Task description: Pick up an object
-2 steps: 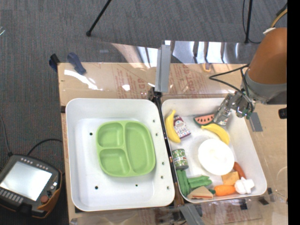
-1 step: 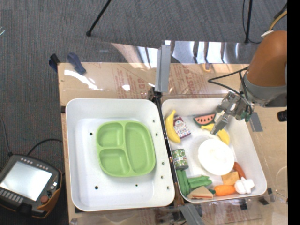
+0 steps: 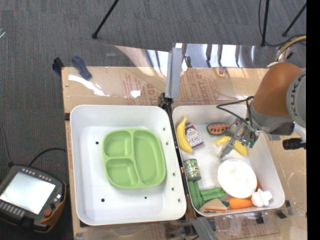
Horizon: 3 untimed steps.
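The right bin (image 3: 272, 159) holds a jumble of toy food; a yellow banana (image 3: 182, 134) lies along its left wall, with a small dark red packet (image 3: 193, 135) just beside it; a brown, oval, ribbed piece (image 3: 218, 128) sits near the far wall; a small yellow piece (image 3: 239, 148) lies under the gripper (image 3: 234, 143); a green-lidded jar (image 3: 191, 169) rests by the left wall; a round white plate (image 3: 237, 178) takes up the near middle; along the near edge lie a green piece (image 3: 206, 194), a sandwich wedge (image 3: 215, 206), an orange carrot (image 3: 240, 202) and a small white lump (image 3: 261, 198).

The left bin (image 3: 87, 134) carries a light green divided plate (image 3: 134, 157) with three compartments; both bins stand side by side on a cardboard-covered bench (image 3: 115, 86); the floor (image 3: 45, 29) is dark grey carpet, with thin black stand legs (image 3: 107, 14) at the top; a handheld control pad (image 3: 27, 196) with a pale screen lies on the floor at lower left.

The arm (image 3: 280, 96) reaches in from the right, its orange band above the wrist; the gripper hangs low in the right bin, right at the yellow piece and just beyond the white plate; its fingers blur into the clutter, so whether they are spread or closed, or clasp anything, cannot be told.
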{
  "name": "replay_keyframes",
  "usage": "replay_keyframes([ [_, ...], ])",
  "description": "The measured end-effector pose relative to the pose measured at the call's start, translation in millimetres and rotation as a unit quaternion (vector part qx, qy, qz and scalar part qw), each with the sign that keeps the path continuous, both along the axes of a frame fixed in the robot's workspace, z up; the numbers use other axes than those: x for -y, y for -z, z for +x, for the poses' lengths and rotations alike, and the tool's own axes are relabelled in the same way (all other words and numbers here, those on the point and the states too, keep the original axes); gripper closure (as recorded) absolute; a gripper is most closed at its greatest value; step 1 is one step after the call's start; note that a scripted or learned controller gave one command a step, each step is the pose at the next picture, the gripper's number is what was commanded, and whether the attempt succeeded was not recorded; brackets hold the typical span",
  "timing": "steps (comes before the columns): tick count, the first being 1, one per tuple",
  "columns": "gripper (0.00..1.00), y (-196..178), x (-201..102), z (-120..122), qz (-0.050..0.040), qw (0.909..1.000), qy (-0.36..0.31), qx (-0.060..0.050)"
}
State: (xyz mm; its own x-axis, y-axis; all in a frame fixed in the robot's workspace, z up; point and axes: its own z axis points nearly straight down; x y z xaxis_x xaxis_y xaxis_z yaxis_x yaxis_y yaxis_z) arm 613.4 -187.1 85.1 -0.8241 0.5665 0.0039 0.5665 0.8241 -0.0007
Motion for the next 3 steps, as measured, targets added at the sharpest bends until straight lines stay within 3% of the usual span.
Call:
replay_keyframes([
  [1, 1.0, -13.7, -0.3, 2.8, -0.0009, 1.0, -0.002, 0.004],
  [2, 1.0, -151.0, -38.8, -7.4, -0.002, 0.9999, 0.004, 0.01],
  [3, 1.0, -182.6, -111.8, -39.9, -0.0007, 0.9893, 0.146, 0.001],
])
